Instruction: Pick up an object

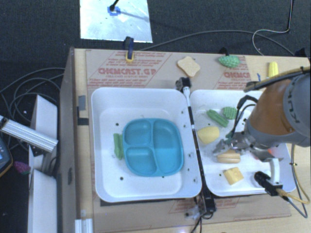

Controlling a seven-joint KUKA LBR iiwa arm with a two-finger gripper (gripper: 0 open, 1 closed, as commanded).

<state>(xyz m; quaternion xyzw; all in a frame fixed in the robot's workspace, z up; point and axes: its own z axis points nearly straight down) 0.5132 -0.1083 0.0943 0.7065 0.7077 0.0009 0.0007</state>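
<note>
My gripper hangs low in the right bin, right over a tan bun-shaped piece and close against it. A pale yellow rounded piece lies just to its left. Behind them lie a green pod and a green textured piece. A yellow cube sits nearer the front wall. The grey and orange arm covers the bin's right part.
The left bin holds a blue divided plate with a green bean beside it. On the cardboard behind the bins lie a bread slice, a green toy and a yellow piece.
</note>
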